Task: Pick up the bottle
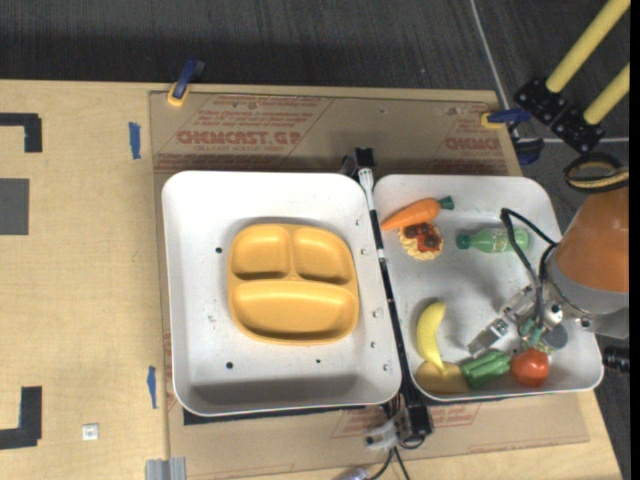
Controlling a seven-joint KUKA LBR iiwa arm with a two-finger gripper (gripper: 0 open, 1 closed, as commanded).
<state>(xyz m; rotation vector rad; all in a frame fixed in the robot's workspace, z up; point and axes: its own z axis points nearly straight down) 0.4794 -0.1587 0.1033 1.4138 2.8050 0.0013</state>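
The bottle (490,239) is small, green and see-through. It lies on its side near the back of the right bin (470,193), with a black cable crossing just right of it. My gripper (503,328) hangs low over the front right of that bin, well in front of the bottle and apart from it. It sits just above a green vegetable (486,368) and a red tomato (530,366). The orange-banded wrist (600,253) covers the bin's right wall.
An orange carrot (412,214) and a small tart (422,239) lie left of the bottle. A yellow banana (430,333) lies at the front left of the right bin. The left bin (195,208) holds a yellow divided tray (292,280).
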